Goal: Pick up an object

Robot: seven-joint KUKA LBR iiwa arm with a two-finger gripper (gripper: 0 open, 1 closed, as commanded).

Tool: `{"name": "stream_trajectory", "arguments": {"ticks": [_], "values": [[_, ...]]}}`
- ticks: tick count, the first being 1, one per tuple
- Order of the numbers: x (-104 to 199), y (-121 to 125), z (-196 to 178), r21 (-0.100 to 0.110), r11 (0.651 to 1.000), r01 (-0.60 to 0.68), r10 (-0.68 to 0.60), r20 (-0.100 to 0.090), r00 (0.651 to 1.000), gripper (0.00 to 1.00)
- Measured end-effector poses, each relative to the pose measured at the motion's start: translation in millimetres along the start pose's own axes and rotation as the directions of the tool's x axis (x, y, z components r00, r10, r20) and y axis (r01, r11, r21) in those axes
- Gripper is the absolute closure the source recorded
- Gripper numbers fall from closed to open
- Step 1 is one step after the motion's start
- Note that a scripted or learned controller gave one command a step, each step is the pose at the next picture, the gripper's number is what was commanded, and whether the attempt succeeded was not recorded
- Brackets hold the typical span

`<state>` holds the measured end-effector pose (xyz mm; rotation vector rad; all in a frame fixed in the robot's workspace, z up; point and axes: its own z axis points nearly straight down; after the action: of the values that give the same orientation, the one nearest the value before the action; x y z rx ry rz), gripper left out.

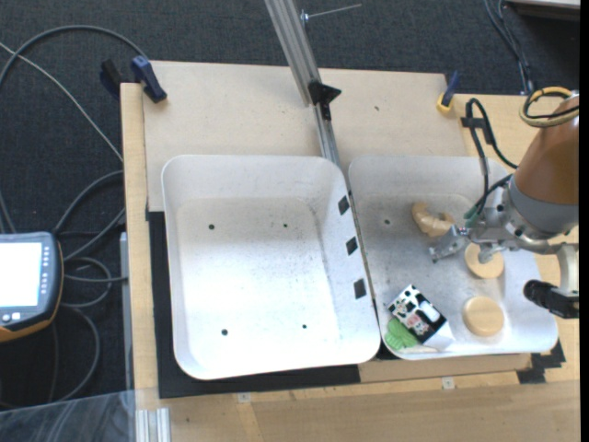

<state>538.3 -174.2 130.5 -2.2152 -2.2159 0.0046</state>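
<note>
The right bin (386, 178) holds a few small objects. A tan lumpy piece (430, 217) lies near its middle. A pale tan chunk (485, 264) sits further right, and a round tan disc (483, 316) rests near the front rim. A green, black and white packet (416, 319) lies at the front left corner. My gripper (451, 245) hangs low over the bin floor, between the lumpy piece and the pale chunk, just below the lump. Nothing visibly sits in it.
The left bin (248, 265) stands beside the right one, with a metal rail (308, 81) running up from the divide between them. The arm's orange band (550, 168) and grey wrist cover the right bin's right side. Cables lie at the back right.
</note>
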Motion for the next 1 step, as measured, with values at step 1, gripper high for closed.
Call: {"name": "stream_trajectory", "arguments": {"ticks": [1], "values": [[-0.8,2.2,-15.3,-0.010,1.000,0.000,0.000,0.003,1.000,1.00]]}}
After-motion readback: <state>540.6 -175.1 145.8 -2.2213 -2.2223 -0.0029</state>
